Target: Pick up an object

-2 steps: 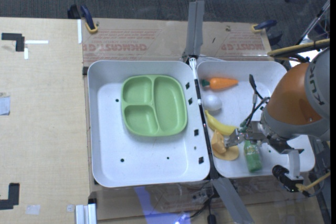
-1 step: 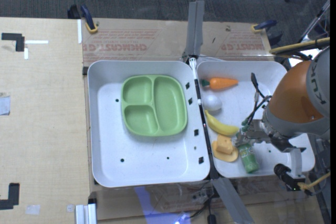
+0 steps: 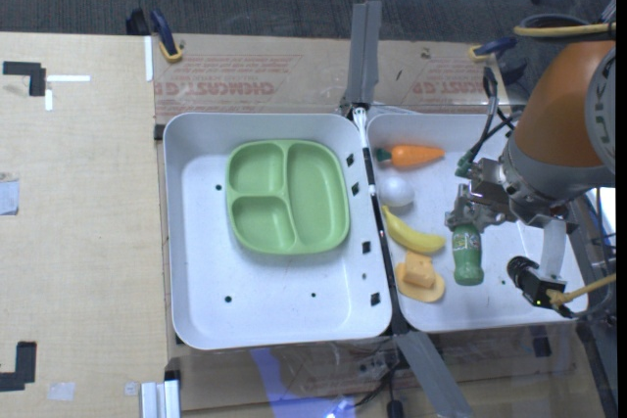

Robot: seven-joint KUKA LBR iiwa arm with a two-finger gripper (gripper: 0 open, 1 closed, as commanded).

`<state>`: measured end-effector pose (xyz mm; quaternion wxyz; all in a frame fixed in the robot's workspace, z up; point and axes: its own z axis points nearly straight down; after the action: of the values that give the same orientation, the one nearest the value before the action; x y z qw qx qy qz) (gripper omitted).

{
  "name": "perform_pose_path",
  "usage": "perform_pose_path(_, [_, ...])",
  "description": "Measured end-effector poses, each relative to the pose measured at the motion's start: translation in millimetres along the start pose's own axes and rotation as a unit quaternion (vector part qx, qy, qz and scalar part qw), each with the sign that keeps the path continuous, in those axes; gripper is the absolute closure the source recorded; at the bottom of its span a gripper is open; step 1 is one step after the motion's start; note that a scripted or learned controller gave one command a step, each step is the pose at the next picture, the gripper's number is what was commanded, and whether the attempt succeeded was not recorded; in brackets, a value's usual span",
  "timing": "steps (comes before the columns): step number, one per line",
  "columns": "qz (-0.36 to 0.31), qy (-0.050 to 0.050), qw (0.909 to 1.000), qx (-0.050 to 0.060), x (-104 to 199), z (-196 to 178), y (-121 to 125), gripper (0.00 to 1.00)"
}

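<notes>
The two-finger gripper (image 3: 468,222) sits directly over the green plastic bottle (image 3: 467,256) in the right white bin (image 3: 490,313). Finger state: cannot tell. Grasp unconfirmed; lifting remains.

The arm (image 3: 573,127) is grey with a broad orange band, black cables and a metal tool (image 3: 468,210).

Fixed overhead camera, slanted down — both bins (image 3: 196,308)
</notes>
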<state>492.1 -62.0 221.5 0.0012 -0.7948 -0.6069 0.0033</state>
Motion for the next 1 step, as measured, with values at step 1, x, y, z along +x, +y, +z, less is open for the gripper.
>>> perform_pose_path(1, [0.104,-0.001,0.9946,0.001,21.0,4.0,61.3,1.00])
